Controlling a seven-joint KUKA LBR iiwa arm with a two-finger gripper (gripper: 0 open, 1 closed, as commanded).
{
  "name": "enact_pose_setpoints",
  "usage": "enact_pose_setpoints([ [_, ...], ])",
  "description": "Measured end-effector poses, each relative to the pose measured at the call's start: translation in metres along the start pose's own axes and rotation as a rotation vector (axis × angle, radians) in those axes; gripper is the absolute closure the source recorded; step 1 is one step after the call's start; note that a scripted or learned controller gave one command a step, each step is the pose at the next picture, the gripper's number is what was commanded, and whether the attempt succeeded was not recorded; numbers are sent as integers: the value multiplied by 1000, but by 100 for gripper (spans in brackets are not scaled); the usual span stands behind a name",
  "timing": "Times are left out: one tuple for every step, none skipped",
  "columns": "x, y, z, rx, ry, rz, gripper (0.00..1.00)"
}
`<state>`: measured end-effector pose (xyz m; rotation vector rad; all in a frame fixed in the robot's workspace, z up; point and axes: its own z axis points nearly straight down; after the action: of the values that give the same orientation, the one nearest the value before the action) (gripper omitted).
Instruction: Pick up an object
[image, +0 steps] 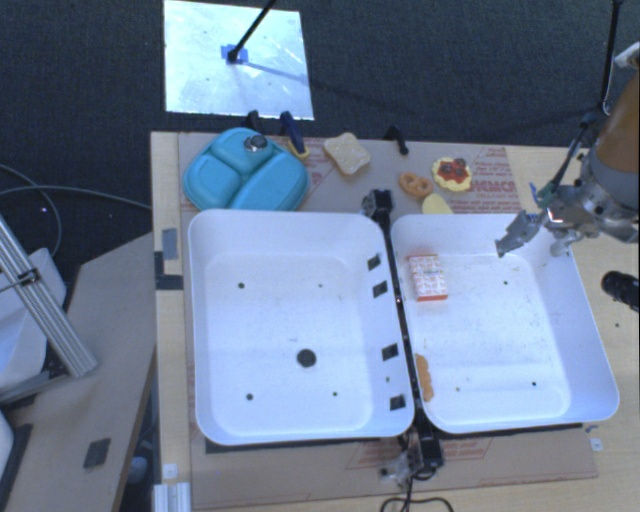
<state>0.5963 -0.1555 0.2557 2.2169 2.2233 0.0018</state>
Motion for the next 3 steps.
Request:
enact_pose_setpoints([
  [-41,-78,166,8,1,7,0],
  [-40,-72,148,-6,-4,1,100],
  [62,-71,137,0,5,-10,100],
])
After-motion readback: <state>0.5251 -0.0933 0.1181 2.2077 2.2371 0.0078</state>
